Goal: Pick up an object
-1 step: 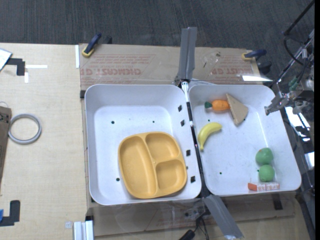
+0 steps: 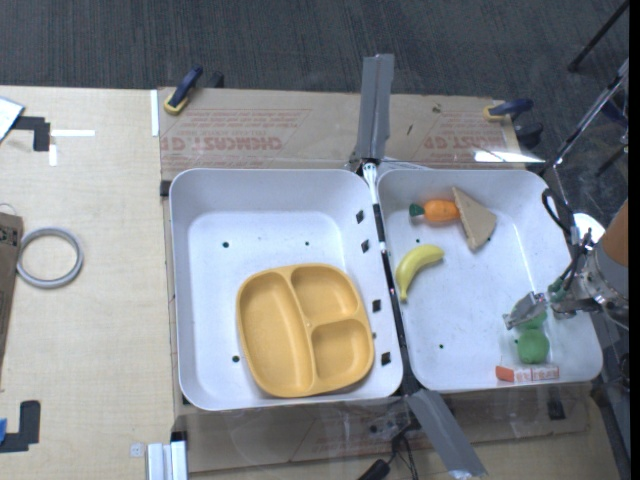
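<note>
The right bin (image 2: 470, 363) holds a yellow banana (image 2: 416, 265), an orange carrot with a green top (image 2: 436, 210), a tan bread wedge (image 2: 476, 218), a green object (image 2: 532, 345) and a small red and white item (image 2: 527, 373) at the front rim. My gripper (image 2: 526, 310) reaches in from the right and sits low at the bin's right side, just above the green object. Nothing is visibly held in it.
The left bin (image 2: 200, 228) carries a yellow divided plate (image 2: 304, 328). A roll of tape (image 2: 48, 257) lies on the bench at the far left. Cardboard (image 2: 260, 133) lies behind the bins, held by blue and yellow clamps (image 2: 184, 88).
</note>
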`<state>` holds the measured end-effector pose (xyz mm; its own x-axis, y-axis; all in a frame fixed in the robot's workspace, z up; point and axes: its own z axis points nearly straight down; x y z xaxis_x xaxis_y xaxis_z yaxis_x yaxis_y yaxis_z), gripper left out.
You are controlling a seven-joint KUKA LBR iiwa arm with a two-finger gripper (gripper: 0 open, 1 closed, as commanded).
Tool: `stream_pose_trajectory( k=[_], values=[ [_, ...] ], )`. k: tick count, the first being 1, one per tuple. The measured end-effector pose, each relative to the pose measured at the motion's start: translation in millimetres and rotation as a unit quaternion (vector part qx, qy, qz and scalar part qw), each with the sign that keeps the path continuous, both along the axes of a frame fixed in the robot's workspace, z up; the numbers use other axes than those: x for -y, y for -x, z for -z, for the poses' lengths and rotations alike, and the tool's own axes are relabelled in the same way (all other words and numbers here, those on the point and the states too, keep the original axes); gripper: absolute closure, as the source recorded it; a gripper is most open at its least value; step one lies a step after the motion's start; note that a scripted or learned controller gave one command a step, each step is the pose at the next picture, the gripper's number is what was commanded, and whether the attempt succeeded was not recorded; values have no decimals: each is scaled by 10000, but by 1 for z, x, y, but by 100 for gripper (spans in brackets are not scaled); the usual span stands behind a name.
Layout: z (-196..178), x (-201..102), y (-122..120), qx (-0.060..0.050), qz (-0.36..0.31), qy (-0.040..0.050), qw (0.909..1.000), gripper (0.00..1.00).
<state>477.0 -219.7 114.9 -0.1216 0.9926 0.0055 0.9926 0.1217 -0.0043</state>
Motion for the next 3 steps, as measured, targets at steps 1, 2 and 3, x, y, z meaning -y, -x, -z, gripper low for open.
stream_pose_trajectory(
  k=[1,2,3],
  values=[
    [-10,1,-1,16,9,14,10000,100],
    [-9,1,-1,15,7,14,10000,0],
    [-71,3,-37,35,-1478,28,9890,0]
  ],
)
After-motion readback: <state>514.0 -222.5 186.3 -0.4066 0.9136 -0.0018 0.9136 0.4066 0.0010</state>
